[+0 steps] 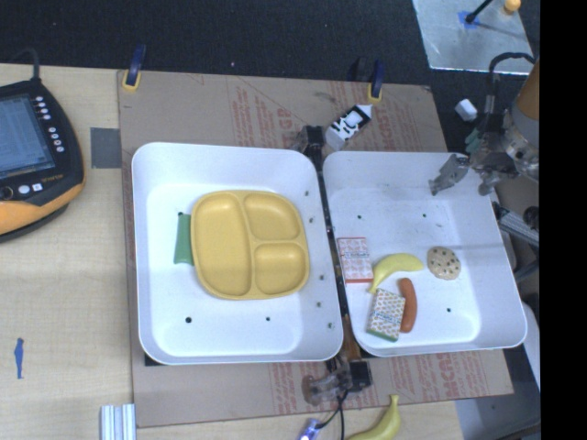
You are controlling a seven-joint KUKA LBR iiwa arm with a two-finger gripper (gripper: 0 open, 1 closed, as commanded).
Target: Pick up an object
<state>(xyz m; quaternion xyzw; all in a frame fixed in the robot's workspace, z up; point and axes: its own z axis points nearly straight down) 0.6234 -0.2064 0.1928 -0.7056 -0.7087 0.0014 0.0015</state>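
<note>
Spanning most of the bench, the left bin (156,337) carries a yellow divided tray (249,243) with a green item (182,238) tucked at its left edge, while the right bin (495,333) holds the smaller pickable pieces. The arm (523,126) enters at the upper right edge, and its gripper (451,174) hangs over the bin's far corner, nothing between its fingers; whether they stand apart or together cannot be told, since the tips blur into the white floor. Down the bin from it, toward the camera, lie the candidates: a banana (395,269), a patterned packet (386,313), a red-printed card (354,258), a sausage (407,304) and a round cookie (444,263). The cookie looks nearest (almost straight below the gripper in the view), well apart from it. The banana's long axis runs left to right, slightly tilted; the sausage lies along the near-far line, just beside the packet.
</note>
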